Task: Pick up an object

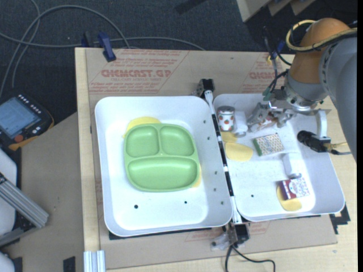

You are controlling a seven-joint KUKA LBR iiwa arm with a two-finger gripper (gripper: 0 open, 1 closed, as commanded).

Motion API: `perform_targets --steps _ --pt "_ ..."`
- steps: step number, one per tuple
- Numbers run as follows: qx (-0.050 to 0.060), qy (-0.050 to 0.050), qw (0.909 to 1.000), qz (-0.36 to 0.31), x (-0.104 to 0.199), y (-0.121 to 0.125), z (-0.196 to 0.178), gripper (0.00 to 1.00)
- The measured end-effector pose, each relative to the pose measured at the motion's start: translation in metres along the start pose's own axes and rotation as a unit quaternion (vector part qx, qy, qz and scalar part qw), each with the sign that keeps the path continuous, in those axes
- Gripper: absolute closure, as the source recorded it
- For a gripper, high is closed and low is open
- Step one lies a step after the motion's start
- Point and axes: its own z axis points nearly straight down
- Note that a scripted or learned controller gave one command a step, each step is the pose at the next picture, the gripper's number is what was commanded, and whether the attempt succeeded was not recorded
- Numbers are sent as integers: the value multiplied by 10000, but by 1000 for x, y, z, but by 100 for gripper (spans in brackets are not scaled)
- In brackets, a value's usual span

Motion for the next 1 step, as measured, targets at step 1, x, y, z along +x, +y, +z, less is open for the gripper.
perform_targets --steps 1 --pt "-191 24 9998 -58 85 -22 -85 100"
